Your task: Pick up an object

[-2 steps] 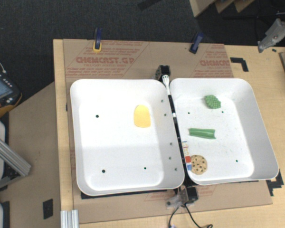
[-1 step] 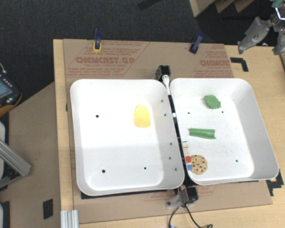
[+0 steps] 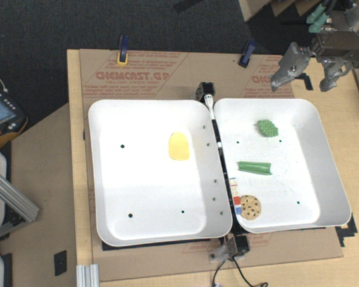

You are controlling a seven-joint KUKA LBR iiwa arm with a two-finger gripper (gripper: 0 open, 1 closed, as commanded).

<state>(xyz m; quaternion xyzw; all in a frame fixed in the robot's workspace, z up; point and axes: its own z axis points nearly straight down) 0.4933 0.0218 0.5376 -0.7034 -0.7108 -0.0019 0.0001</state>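
Observation:
A yellow oval piece [image 3: 179, 146] lies in the left bin [image 3: 107, 178], right of its middle. The right bin [image 3: 323, 178] holds a bumpy green lump [image 3: 267, 128] near its far side, a flat green strip [image 3: 254, 168] at its middle and a round cookie [image 3: 249, 207] at its near left corner. My gripper [image 3: 305, 79] hangs above the bench beyond the right bin's far edge, open, with nothing between its two grey fingers [image 3: 285, 72].
Both bins sit on a brown cardboard sheet [image 3: 143, 73] held by a blue clamp [image 3: 122, 51] at the far left and another blue clamp [image 3: 248, 52] at the far middle. A black clip [image 3: 206, 92] joins the bins at the far end. A blue-screened device [image 3: 0, 109] stands at the left.

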